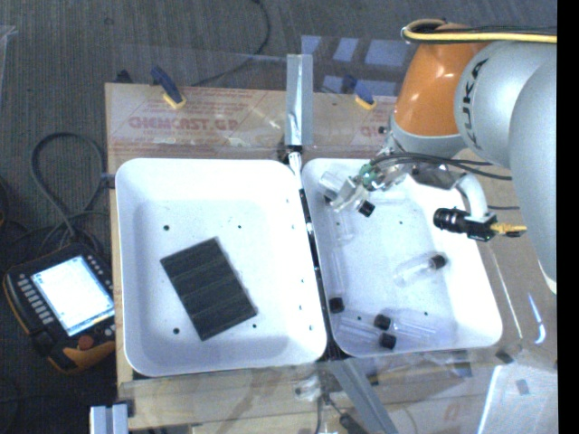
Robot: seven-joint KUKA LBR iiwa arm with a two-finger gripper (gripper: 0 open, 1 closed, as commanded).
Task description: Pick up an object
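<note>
— Gripper (348,191) first: where is it?
— Over the right bin (488,328), near its far left corner, under the arm (488,89). A clear vial (336,186) with a black cap sits at its tip, but whether the fingers clamp it cannot be told.
— Other things in that bin?
— One vial (421,268) lies near the middle. Several more (380,324) lie along the near edge, black caps showing.
— And the left bin (136,333)?
— A dark ribbed slab (208,287) lies flat at a slant, near its middle.
— Outside the bins?
— A pendant (63,301) with a lit screen sits left of the bench.
</note>
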